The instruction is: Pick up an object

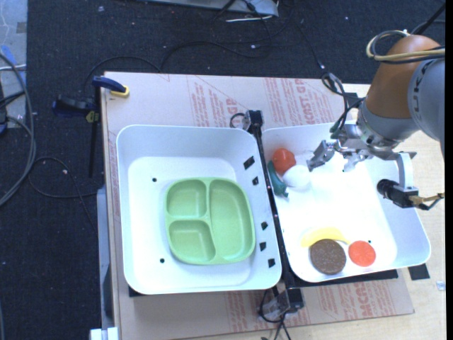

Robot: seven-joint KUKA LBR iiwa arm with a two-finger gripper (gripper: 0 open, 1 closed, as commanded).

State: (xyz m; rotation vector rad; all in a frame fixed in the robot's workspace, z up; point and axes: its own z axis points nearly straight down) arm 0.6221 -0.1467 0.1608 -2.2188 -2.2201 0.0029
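My gripper (335,157) hangs over the far part of the right bin (396,218), its two fingers spread apart with nothing between them. Just left of it lie a white ball-like object (296,177), an orange-red round object (283,159) and a teal piece (277,183) against the bin's left wall. Near the bin's front sit a brown disc (328,256), a yellow piece (324,236) behind it and an orange-red disc (362,253).
The left bin (141,190) holds a green divided plate (209,220). A black divider with clips (262,190) runs between the bins. A blue and yellow clamp (110,86) grips the board's far left corner. Cables trail on the dark floor.
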